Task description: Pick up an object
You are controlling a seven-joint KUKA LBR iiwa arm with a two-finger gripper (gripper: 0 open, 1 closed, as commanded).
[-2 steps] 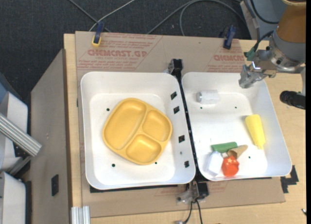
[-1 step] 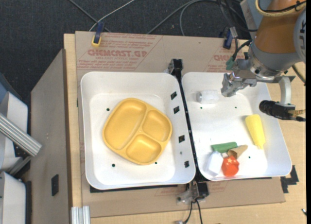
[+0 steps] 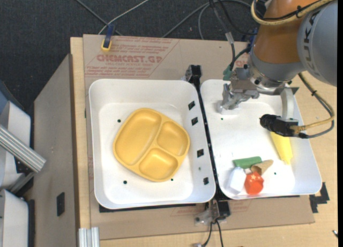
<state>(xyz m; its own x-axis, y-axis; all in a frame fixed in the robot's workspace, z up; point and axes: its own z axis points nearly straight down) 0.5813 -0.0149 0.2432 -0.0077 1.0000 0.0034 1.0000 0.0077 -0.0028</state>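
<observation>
My gripper (image 3: 231,101) hangs over the back left part of the right bin (image 3: 308,187), with nothing seen between its fingers. Along the bin's right side lies a yellow banana-like piece (image 3: 282,147). Near the front sit a green flat piece (image 3: 247,162), a small tan piece (image 3: 262,164), a white object (image 3: 236,179) and a red fruit-like object (image 3: 254,184). All of these lie well in front of and to the right of the gripper.
The left bin (image 3: 102,149) holds a yellow divided plate (image 3: 151,144) in its middle. A black divider with clips (image 3: 201,128) runs between the two bins. Cables trail over the dark floor behind the bench.
</observation>
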